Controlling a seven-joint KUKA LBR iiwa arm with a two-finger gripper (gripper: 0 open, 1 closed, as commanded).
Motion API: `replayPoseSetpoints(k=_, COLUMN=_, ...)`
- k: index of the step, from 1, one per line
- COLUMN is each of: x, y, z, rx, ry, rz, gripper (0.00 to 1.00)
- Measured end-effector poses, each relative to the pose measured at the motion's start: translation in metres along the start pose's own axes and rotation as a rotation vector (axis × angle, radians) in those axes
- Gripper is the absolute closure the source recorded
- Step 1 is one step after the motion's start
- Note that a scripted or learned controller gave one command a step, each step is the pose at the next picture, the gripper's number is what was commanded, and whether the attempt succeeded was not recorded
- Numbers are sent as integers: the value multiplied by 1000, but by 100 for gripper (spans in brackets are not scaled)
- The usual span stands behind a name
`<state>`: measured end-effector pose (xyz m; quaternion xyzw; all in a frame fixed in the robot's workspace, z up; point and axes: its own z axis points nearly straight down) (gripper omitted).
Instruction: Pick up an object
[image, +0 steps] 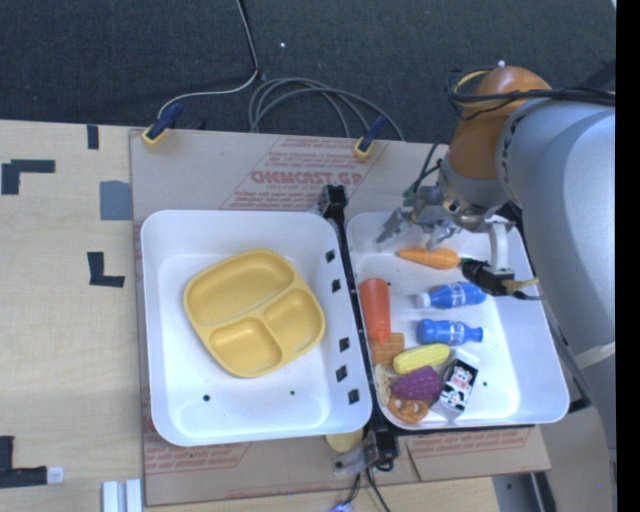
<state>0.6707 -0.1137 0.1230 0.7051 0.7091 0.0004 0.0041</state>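
- The arm's grey bulk (575, 200) enters from 3 o'clock and covers the right bin's (520, 405) far right corner and part of its right rim.
- The pincer (418, 222) hangs over the 12 o'clock end of the right bin; its fingers look slightly spread with nothing between them, the tips just above the bin floor.
- One orange carrot (428, 258) lies just at 6 o'clock of the pincer, apart from the fingers.
- Two blue bottles: one (453, 296) at 6 o'clock of the carrot, the other (449, 332) directly below it, both lying on their sides.
- One orange-red cylinder (376, 309) lies along the bin's left wall, at 9 o'clock of the bottles.
- One yellow corn cob (421, 357), one purple grape bunch (416, 383) and one small black-and-white carton (459, 384) crowd the 6 o'clock end, touching one another.
- A brownish item under the grapes, at the bin's 7 o'clock corner, is largely hidden and hard to identify.
- The left bin (165, 400) holds one yellow divided plate (253, 311) with three compartments, near its centre.
- Both bins sit on a cardboard sheet (290, 175) on the counter (60, 330); a yellowish thing under the bins' shared 6 o'clock edge is mostly hidden.
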Motion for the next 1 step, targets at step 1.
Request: replayPoseSetpoints(k=1, x=-38, y=4, z=30, rx=-13, ry=5, rz=3, gripper=0)
